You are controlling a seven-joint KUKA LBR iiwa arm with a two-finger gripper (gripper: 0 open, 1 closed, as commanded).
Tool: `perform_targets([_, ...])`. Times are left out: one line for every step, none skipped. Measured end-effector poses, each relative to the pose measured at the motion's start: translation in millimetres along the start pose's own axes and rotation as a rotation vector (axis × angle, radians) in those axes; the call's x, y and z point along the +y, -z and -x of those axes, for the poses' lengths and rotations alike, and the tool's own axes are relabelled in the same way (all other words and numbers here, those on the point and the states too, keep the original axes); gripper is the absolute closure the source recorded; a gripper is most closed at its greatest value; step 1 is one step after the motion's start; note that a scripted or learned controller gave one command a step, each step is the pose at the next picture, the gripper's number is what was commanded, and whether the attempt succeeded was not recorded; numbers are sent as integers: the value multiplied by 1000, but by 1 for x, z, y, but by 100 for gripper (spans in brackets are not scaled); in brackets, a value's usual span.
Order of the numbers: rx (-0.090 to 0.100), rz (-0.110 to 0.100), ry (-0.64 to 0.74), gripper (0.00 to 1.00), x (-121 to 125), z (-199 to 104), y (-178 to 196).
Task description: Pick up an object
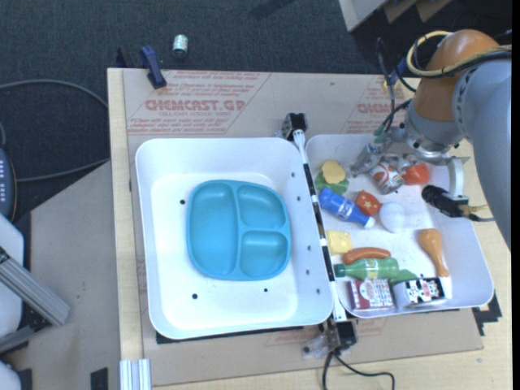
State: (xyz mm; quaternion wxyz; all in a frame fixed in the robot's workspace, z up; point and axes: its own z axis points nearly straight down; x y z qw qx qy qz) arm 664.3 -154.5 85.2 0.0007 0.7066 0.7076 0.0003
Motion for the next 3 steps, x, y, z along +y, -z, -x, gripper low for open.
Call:
perform_targets([-2,1,1,100,1,0,10])
perform_targets([1,-2,0,100,3,-55,0])
perform_targets([1,-2,-1,100,-71,-108,100])
